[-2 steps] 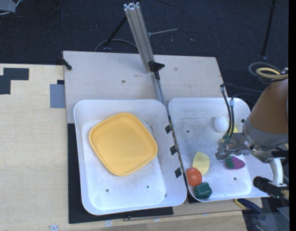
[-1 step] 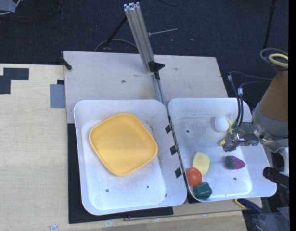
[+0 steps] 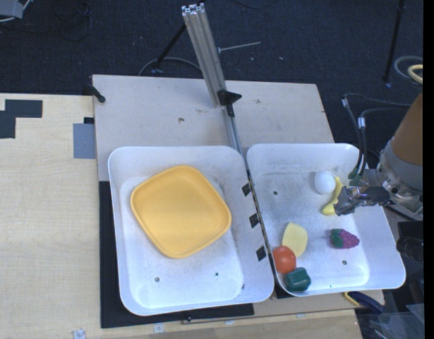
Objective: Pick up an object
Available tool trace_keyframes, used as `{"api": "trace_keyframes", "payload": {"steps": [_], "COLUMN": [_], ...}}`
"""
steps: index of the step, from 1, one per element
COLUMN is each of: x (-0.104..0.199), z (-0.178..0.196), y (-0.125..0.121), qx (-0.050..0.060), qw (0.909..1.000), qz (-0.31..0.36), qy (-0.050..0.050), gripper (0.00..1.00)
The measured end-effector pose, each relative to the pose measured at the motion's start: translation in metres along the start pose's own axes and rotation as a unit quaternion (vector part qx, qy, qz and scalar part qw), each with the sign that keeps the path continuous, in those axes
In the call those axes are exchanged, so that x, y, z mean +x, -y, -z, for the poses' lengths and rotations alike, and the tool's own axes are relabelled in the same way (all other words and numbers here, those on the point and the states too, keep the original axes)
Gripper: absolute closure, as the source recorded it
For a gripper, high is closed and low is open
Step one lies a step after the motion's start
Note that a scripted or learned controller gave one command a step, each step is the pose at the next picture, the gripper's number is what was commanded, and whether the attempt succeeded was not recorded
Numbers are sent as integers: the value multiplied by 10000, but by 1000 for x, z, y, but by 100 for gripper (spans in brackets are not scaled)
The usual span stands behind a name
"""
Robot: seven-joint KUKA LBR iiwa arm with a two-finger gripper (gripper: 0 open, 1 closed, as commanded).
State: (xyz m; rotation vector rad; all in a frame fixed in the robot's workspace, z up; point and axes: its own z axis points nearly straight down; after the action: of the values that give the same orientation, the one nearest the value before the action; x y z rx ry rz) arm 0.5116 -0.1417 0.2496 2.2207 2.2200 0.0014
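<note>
The right bin (image 3: 312,162) holds several small objects. A white ball (image 3: 324,182) lies near its far right, with a yellow banana-shaped piece (image 3: 332,203) just in front of it. A purple and green piece (image 3: 344,239) lies nearer the front right. A pale yellow wedge (image 3: 295,238), a red tomato (image 3: 284,258) and a dark green pepper (image 3: 297,280) cluster at the front left. My gripper (image 3: 349,198) reaches in from the right, low over the bin's right side, right beside the banana-shaped piece and the ball.
The left bin (image 3: 125,168) holds a large yellow square plate (image 3: 180,210). A divider with black clips (image 3: 253,219) separates the bins. A slanted metal rail (image 3: 208,48) rises behind them. Cables hang by the arm (image 3: 407,154) at the right.
</note>
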Motion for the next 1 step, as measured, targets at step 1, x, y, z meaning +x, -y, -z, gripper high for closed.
{"api": "trace_keyframes", "payload": {"steps": [1], "x": [58], "z": [-6], "y": [-15], "qx": [12], "qw": [10000], "qz": [14], "qy": [-1], "gripper": [100]}}
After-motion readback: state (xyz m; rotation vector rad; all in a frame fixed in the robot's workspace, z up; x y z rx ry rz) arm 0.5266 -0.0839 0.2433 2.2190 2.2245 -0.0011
